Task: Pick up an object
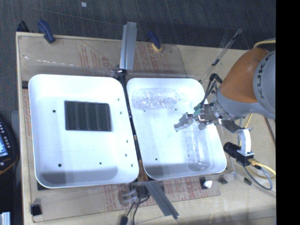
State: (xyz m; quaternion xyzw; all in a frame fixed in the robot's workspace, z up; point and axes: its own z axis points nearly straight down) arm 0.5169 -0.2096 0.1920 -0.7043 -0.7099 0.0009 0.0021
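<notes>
A clear crinkled plastic bottle [155,99] lies on its side near the back of the right bin [159,165]. A second clear bottle or tube [197,148] lies lengthwise along that bin's right wall. My gripper [183,123] hangs over the right bin, just above and left of the upper end of this second clear piece. Whether it touches the piece I cannot tell. In the left bin [47,163] a dark grey ribbed rectangular block [87,116] lies flat, far from the gripper.
A metal divider bar [128,46] stands at the back between the bins. Blue clamps [46,31] hold the bench's back edge. The arm's orange and grey wrist [246,86] overhangs the right bin's right rim.
</notes>
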